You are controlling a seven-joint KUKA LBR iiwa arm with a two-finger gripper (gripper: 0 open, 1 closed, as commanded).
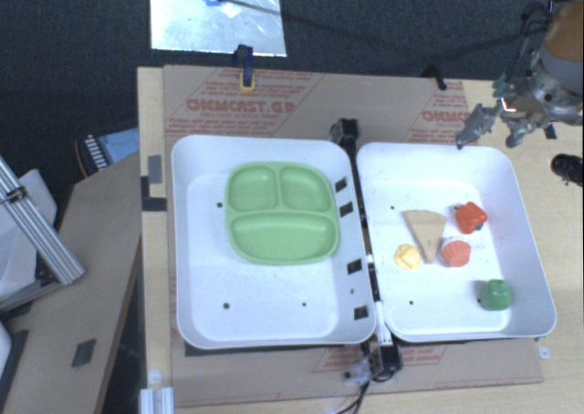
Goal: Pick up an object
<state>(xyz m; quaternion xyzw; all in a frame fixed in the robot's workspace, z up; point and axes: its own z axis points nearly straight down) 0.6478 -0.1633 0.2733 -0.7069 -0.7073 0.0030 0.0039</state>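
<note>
The gripper (493, 125), seemingly open and empty, is parked at two o'clock, leaving the orange-red block (471, 217) unobstructed for picking

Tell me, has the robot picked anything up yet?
Not yet. The hand hangs above the right bin's far corner, with nothing seen in it. The wedge, two red pieces, yellow piece and green piece lie in the bin. The whole pick remains.

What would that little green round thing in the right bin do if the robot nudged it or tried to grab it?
The green object looks rounded, so a nudge would probably roll it toward the right bin's nearby wall. Its curved sides might slip out of a two-finger pinch. It seems small and plastic-like, so likely light.
</note>
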